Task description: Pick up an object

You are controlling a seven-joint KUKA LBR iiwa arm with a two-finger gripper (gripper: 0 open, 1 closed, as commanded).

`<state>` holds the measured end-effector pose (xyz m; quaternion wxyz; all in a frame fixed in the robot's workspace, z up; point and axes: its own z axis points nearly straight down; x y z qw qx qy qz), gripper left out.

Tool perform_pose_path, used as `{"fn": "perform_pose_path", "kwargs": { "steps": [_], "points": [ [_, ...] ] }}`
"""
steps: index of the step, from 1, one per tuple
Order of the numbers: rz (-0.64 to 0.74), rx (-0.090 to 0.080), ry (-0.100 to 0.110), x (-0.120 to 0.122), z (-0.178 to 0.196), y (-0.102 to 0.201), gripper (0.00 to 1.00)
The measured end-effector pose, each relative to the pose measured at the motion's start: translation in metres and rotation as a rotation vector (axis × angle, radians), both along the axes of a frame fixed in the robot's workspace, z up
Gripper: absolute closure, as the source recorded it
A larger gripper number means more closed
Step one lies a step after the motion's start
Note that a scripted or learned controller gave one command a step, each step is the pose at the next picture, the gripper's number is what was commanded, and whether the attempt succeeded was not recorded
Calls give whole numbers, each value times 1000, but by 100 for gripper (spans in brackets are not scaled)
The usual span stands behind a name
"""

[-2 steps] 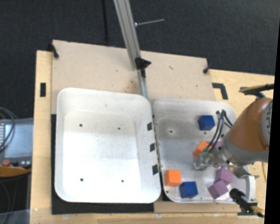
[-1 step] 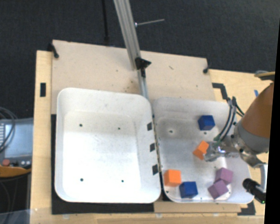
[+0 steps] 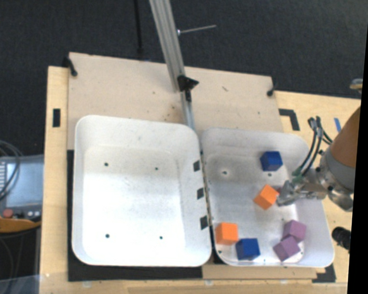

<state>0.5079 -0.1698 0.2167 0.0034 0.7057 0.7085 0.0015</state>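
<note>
Gripper (image 3: 286, 197) sitting at 3 o'clock of the small orange foam cube (image 3: 266, 197), right white plastic bin (image 3: 235, 147).
Touching it; can't tell the tool's state.

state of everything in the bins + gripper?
upper blue cube: flat, alone
upper orange cube: tilted, right beside gripper
lower orange cube: flat, next to lower blue cube
purple cubes: two, touching, tilted
left bin: no cubes
</note>
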Motion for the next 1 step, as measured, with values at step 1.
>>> {"fn": "perform_pose_path", "kwargs": {
  "steps": [1],
  "points": [
    [0, 0, -1, 12, 56, 1, 100]
  ]
}}
